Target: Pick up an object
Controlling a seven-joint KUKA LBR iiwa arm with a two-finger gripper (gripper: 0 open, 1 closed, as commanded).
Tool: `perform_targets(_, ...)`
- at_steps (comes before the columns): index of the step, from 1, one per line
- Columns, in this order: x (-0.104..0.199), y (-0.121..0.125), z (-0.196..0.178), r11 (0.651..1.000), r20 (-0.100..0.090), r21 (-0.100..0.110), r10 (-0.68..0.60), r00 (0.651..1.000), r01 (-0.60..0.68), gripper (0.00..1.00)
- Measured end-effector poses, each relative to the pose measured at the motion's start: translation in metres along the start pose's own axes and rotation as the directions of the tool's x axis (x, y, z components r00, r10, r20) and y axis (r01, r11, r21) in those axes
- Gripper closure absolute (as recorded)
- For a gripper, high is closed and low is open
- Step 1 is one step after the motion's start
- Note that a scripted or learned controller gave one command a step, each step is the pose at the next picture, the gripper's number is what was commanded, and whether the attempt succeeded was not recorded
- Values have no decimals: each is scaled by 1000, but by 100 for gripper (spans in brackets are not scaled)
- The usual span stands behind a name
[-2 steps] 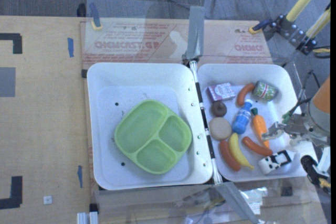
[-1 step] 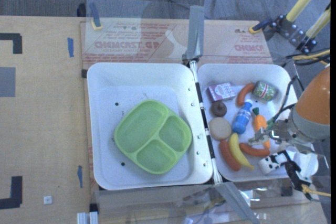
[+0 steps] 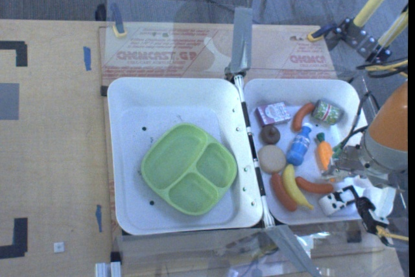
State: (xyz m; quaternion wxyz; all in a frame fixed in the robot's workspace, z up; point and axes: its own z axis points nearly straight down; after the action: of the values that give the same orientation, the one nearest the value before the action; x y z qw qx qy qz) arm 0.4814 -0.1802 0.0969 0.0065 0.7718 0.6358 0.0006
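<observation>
Your tabletop point(image 3: 52, 139) carries two white bins side by side. The left bin point(image 3: 130, 91) holds one green divided plate point(image 3: 189, 168), lying flat.

The right bin point(image 3: 292, 84) holds all the loose items. Back row: a purple carton point(image 3: 273, 114), an orange-red sausage point(image 3: 301, 116) and a green can point(image 3: 327, 112). Middle: a brown ring-shaped piece point(image 3: 270, 135), a tan round piece point(image 3: 272, 158), a blue bottle point(image 3: 299, 146) and a carrot point(image 3: 323, 154). Front: a red sausage point(image 3: 282, 191) touching a banana point(image 3: 295, 187), a second red sausage point(image 3: 316, 187) just beside the banana, and a small black-and-white item point(image 3: 334, 203) in the near right corner.

Your hand point(image 3: 338, 164) is over the right side of this bin, just beside the carrot and above the second red sausage. You cannot tell from this view whether it is spread or pressed together, and nothing is seen gripped in it.
</observation>
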Motion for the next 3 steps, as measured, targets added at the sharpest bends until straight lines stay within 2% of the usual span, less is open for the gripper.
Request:
perform_targets(1, 62, 80, -85, 988, -4, 14, 156, 988, -155, 100)
perform_targets(2, 114, 112, -159, 994, -4, 13, 105, 994, -105, 100)
perform_targets(3, 192, 135, -198, 994, -4, 13, 109, 994, -109, 100)
